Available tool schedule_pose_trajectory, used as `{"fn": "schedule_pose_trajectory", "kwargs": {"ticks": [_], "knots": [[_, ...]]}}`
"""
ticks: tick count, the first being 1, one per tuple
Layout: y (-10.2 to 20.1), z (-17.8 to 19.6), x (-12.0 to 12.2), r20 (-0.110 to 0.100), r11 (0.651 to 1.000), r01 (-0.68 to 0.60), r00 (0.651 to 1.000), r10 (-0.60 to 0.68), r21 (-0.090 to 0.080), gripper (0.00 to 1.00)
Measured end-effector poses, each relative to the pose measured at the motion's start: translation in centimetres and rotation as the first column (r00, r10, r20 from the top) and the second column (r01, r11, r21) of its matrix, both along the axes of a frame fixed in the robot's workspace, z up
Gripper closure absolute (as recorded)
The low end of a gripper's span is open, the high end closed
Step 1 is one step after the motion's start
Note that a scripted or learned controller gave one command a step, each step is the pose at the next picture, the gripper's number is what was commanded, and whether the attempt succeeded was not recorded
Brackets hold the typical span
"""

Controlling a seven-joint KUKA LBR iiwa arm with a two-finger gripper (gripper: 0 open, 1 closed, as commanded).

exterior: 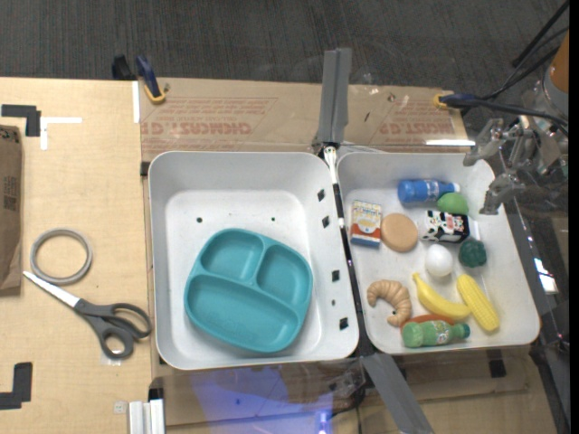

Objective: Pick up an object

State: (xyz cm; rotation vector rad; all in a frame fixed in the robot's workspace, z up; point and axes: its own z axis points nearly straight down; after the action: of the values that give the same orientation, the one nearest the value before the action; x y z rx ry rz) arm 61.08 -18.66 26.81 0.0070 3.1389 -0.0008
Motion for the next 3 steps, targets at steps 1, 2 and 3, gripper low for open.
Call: {"fn": "schedule_pose_trajectory", "kwargs": {"ticks": [1, 2, 3], "knots": [[1.5, -15.0, -1.0, 0.014, 0.986, -0.169, 0.986, 0.169, -0.006, 0.0], [2.2, -16.2, 5.2, 0.003, 0.976, -0.22, 0.976, 0.22, -0.005, 0.0], [1.7, -17.5, -4.1, 0.002, 0.975, -0.222, 0.975, 0.222, -0.001, 0.0]]}}
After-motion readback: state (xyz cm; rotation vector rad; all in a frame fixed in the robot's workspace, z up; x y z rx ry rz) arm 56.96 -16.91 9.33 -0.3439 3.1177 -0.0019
